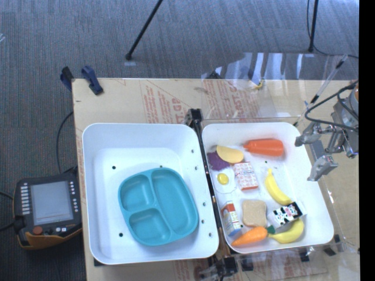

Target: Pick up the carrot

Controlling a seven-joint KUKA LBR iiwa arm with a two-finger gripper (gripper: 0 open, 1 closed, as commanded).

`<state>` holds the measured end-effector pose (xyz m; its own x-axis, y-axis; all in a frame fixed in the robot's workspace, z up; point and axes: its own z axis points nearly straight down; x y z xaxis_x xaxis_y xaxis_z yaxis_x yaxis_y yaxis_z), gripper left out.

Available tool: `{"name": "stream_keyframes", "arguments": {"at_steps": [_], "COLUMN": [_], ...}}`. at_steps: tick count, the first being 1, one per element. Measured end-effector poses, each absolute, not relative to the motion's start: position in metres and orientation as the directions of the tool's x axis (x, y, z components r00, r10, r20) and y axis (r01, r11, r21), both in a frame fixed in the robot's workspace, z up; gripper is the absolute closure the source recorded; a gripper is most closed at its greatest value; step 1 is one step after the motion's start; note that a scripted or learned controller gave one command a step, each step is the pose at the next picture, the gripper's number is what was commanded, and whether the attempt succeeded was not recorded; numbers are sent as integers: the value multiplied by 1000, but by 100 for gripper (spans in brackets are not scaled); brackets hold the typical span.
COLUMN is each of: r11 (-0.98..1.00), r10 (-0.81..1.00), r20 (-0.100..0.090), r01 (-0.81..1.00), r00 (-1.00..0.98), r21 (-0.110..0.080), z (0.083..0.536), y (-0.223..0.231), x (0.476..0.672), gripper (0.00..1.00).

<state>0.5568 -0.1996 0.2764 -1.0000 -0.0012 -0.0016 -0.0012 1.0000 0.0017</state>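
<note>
Jaws (321, 151) spread, unladen, beside right bin (325, 215); carrot (251, 236) beside bread (254, 213).

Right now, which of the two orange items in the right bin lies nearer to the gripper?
The orange item at the bin's far edge is nearer to the gripper. The other, the carrot with a green end, lies at the near edge, beside the bread slice.

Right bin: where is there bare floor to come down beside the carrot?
Around the carrot it is crowded: bread slice above, bottle left, banana right. Bare floor lies in the right bin between the upper banana and that wall.
</note>
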Motion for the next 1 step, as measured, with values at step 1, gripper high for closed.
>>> {"name": "stream_keyframes", "arguments": {"at_steps": [1], "r11": [994], "r10": [-106], "r20": [7], "r01": [-106], "r00": [-994], "r21": [6], "z": [179], "y": [-208], "x": [564], "gripper": [0]}}
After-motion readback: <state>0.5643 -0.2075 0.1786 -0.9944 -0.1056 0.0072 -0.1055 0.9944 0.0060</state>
